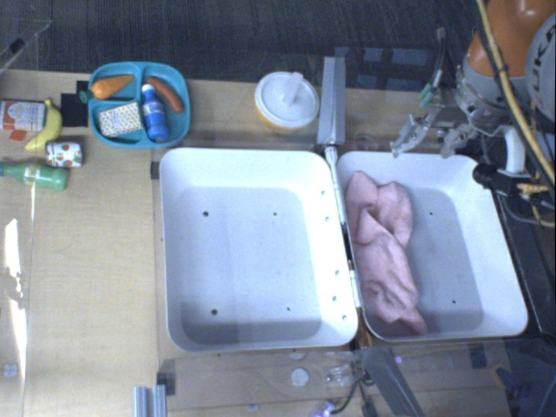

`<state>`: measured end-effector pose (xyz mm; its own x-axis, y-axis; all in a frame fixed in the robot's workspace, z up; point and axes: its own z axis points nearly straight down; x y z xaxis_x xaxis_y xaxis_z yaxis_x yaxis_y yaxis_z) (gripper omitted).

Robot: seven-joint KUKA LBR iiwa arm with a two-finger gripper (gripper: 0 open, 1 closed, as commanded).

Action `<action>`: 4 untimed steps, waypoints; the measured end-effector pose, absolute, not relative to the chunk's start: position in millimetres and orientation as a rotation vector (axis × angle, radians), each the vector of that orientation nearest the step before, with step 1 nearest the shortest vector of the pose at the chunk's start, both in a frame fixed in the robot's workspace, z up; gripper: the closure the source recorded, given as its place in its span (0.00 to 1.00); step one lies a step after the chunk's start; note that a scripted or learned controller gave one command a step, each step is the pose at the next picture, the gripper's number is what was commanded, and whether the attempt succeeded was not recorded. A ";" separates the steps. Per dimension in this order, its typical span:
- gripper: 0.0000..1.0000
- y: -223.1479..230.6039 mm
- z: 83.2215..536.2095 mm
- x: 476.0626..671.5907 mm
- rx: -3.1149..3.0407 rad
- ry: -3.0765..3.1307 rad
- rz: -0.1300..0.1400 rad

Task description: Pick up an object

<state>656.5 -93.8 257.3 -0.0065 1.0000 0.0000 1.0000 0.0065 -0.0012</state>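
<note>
A crumpled pink cloth (383, 250) lies along the left side of the right bin (486, 320), stretching from its back to its front. My gripper (427, 138) hangs at the back edge of that bin, up and to the right of the cloth and apart from it. Its two fingers (407, 137) are spread open with nothing between them. The grey arm with its orange band (512, 16) comes in from the upper right.
The left bin (252, 250) sits beside the right one, split off by a metal divider (330, 102). Behind them stand a white lidded container (287, 100) and a blue tray (139, 104) of toy food. Small toys (39, 146) lie at the far left. Cables (512, 181) run along the right.
</note>
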 end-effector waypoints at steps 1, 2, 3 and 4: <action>0.00 -88.7 129.4 622.2 -2.269 -2.168 0.004; 0.00 -131.2 88.3 611.1 -2.234 -2.221 -0.012; 1.00 -131.2 97.9 613.6 -2.236 -2.225 -0.014; 1.00 -71.1 225.4 608.8 -1.993 -2.429 -0.002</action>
